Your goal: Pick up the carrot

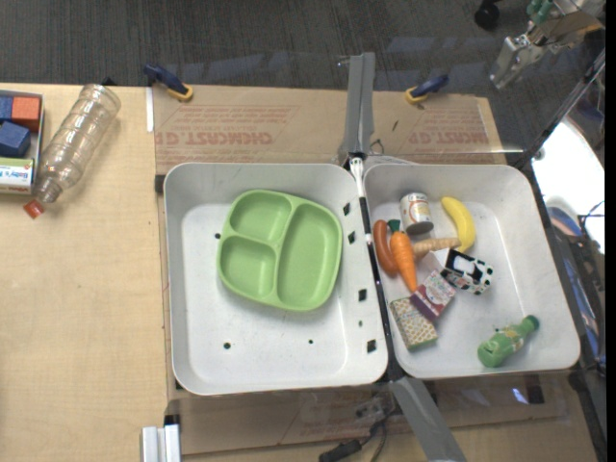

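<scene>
Orange carrot (401, 255) lies in the right bin (539, 210), touching a red item partly hidden beside it. Gripper (539, 17) sits far off, top right, cut off; its grip state cannot be told.

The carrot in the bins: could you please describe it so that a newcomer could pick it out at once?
Start at the right bin, the one crowded with small items, and look along its left wall. The carrot lies there, tapering toward the bin's front. It is the orange one, between a red pepper and a wooden stick.
</scene>
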### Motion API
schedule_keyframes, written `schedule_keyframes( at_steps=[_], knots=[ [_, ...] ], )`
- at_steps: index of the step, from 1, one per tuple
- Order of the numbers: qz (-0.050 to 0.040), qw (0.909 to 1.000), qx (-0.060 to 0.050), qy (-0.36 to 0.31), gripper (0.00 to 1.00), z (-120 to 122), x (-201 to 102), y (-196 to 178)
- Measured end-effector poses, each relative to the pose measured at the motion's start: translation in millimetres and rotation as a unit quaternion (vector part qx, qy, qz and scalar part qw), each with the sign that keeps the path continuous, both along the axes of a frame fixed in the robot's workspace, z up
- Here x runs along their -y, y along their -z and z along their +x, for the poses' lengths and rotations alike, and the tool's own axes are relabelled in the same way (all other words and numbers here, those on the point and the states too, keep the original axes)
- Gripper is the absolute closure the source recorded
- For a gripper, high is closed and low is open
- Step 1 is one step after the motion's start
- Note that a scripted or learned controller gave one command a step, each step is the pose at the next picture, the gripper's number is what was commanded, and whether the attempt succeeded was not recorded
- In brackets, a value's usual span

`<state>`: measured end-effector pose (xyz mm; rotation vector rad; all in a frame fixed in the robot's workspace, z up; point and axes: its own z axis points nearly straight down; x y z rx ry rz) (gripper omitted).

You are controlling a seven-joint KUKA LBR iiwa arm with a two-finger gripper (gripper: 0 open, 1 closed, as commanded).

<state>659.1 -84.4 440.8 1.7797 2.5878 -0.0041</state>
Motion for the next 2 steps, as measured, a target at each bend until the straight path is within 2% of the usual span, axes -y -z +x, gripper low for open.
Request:
schedule_keyframes(
  at_steps=[1, 2],
  knots=[
    [0.0009, 0.9910, -0.001, -0.134, 1.00, 0.6, -95.9, 0.1],
    [0.0005, 0.9994, -0.001, -0.033, 1.00, -14.0, 3.6, -0.1]
  ],
)
